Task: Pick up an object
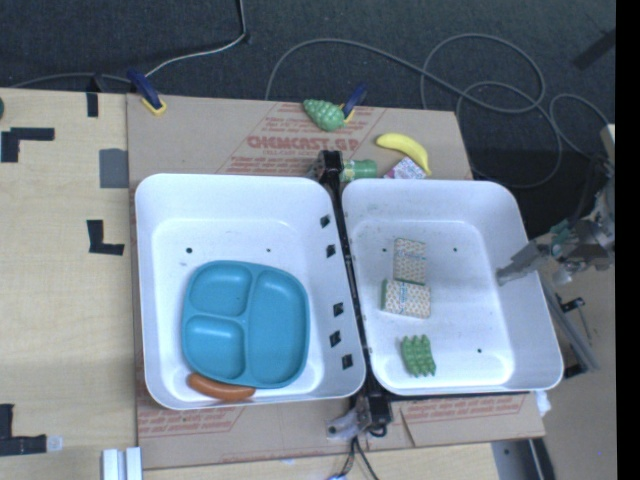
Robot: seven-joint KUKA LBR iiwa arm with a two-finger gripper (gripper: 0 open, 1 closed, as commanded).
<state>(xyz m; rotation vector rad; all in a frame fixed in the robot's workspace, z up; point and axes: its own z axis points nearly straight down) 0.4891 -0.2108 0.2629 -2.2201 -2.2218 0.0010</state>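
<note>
In the right bin [500,208], two pale patterned packets lie close together, one [409,259] farther back and one [406,298] just in front of it. A green ridged object [417,355] rests nearer the front wall. In the left bin [160,208], a blue divided plate [245,322] has an orange sausage [220,388] at its front edge. My gripper [512,268] hangs over the right bin's right rim, well to the right of the packets, with nothing seen in it.
Behind the bins, on the cardboard, lie a yellow banana [404,150], a green bumpy object [324,114], a small green item [360,170] and a pink packet [405,171]. A blue clamp [148,93] grips the board's back left corner. Cables trail across the dark floor.
</note>
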